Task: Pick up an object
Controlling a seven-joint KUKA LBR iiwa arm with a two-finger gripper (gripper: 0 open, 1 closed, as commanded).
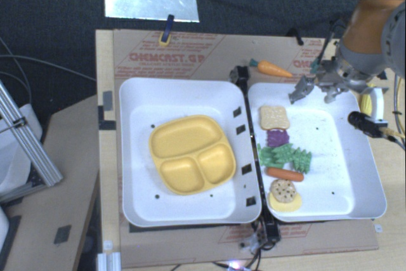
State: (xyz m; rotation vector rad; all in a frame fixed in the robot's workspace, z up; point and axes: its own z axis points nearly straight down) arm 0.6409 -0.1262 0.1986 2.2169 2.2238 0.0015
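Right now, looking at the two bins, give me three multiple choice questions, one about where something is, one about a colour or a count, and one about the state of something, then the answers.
1. Where does the yellow divided plate lie?
A. In the left bin
B. In the right bin
C. On the bench behind the bins

2. How many compartments does the plate have?
A. Two
B. Three
C. Five

3. What is between the fingers of the gripper?
A. The slice of bread
B. The carrot
C. Nothing

Answers: 1 A, the plate sits in the left bin. 2 B, one large section and two smaller ones show. 3 C, the gripper hangs open over the right bin's far edge, while bread and carrot lie apart from it.
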